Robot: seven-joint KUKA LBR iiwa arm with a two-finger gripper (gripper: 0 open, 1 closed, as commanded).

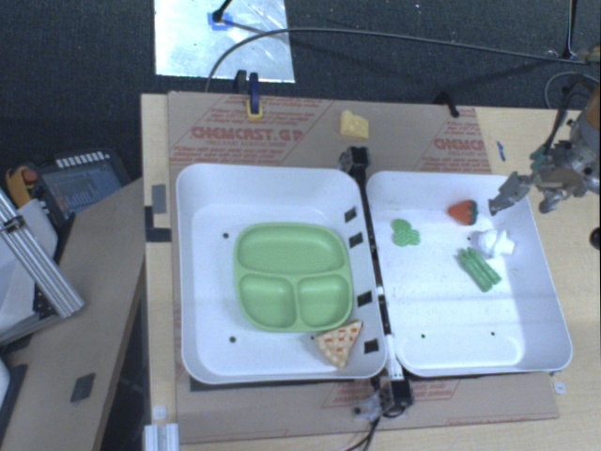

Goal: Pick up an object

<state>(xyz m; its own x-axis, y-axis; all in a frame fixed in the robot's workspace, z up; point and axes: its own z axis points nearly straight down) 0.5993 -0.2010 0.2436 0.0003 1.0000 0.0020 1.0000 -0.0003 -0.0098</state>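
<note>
Strawberry (462, 212) lies apparently just left of end effector (515, 194).

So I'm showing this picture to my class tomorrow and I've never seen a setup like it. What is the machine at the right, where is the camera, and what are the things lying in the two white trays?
One camera, fixed above the bench, looks down at a slant. The machine is a robot arm reaching in from the right; its pincer hangs over the far edge of the right bin, near a red toy strawberry. I cannot tell whether it is open or shut, and nothing shows held in it. That bin also holds a small green leafy toy, a white crumpled piece and green bean-like sticks. The left bin holds a green divided plate and a toy pizza slice.
</note>
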